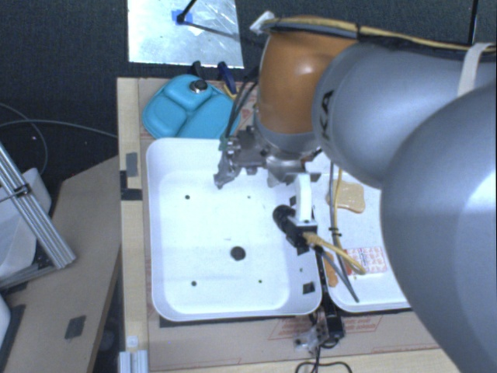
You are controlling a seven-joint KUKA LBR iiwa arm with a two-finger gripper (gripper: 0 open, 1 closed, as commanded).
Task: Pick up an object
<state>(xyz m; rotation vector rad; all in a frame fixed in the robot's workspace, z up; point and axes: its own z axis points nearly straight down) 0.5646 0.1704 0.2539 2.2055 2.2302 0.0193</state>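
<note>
The gripper (231,165) hangs over the left bin's (167,208) upper edge (open or shut, I cannot tell); the likeliest pick, a yellow piece (351,198), lies to its right in the right bin (377,292).

The arm (404,130) is smooth, rounded grey, with a glossy orange band (291,76) above a small grey metal tool (225,173).

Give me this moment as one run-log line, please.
claw: above left bin, far side | yellow piece: right bin | blue container: beyond bins
</note>
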